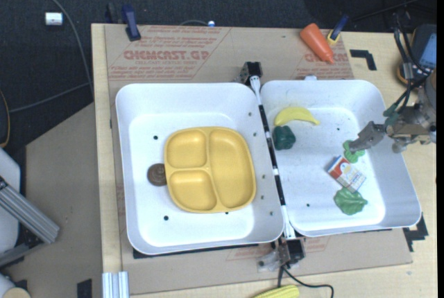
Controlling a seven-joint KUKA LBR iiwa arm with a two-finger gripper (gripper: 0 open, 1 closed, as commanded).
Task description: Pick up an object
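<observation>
The right bin (395, 172) holds a yellow banana (297, 116), a dark green object (284, 138) just below it, a small red and white carton (345, 172) and a light green leafy piece (350, 201). My gripper (359, 143) reaches in from the right and hovers just above the top end of the carton, right of the banana. A small green bit (352, 156) shows directly under its tip. Nothing is visibly held.
The left bin (135, 151) holds a yellow divided plate (209, 169) with a brown round object (157, 174) at its left edge. An orange carrot-like item (317, 43) and a blue clamp (130, 22) lie on the bench behind the bins.
</observation>
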